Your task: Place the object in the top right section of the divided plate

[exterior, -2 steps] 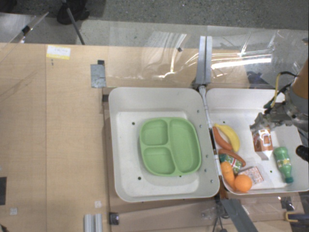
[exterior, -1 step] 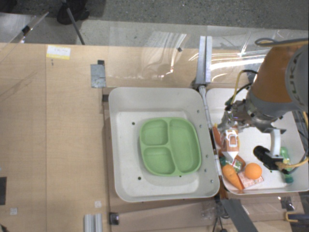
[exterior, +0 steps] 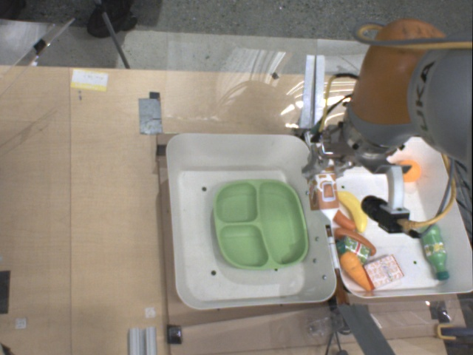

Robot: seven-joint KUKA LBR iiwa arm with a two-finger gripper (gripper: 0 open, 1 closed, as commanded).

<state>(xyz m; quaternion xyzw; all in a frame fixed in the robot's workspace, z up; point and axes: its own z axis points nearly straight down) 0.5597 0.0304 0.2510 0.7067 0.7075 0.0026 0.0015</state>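
Plate (exterior: 260, 224), green and three-part, sits mid-floor in the left bin (exterior: 185, 198), to the left of and a little below the gripper (exterior: 324, 170), which hangs over the seam between the bins near their upper corners; the top right section is the long compartment nearest that seam. A small brown-and-white packet (exterior: 326, 192) hangs just under the gripper with its long axis upright, but whether it is gripped I cannot tell. Along the right bin's (exterior: 443, 283) left edge lie a banana (exterior: 352, 210), carrots (exterior: 355, 272), a card (exterior: 383, 271) and a bottle (exterior: 434, 251), none between gripper and plate.
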